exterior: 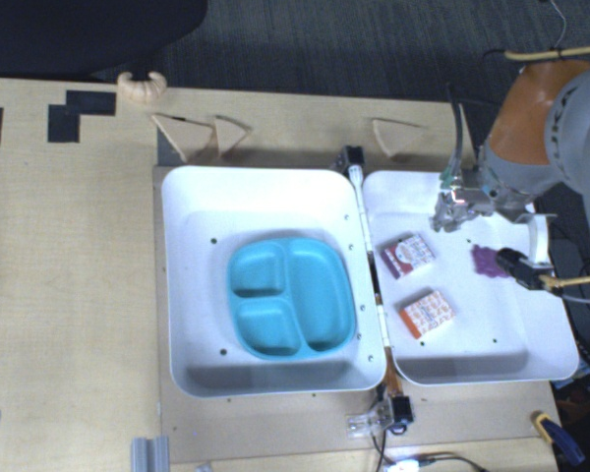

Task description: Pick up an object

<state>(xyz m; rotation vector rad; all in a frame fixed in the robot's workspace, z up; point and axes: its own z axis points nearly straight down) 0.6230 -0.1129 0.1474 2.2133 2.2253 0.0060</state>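
Note:
The right bin holds three small things. A maroon and white packet lies near its left side. An orange and white packet sits in front of it. A small purple object rests toward the right. My gripper hovers over the bin's back part, above and to the right of the maroon packet and apart from all three things. Nothing shows beneath it but the white bin floor.
The left bin holds a blue divided tray. A raised rim separates the two bins. My grey arm with its orange band comes in from the upper right. The wooden bench extends left.

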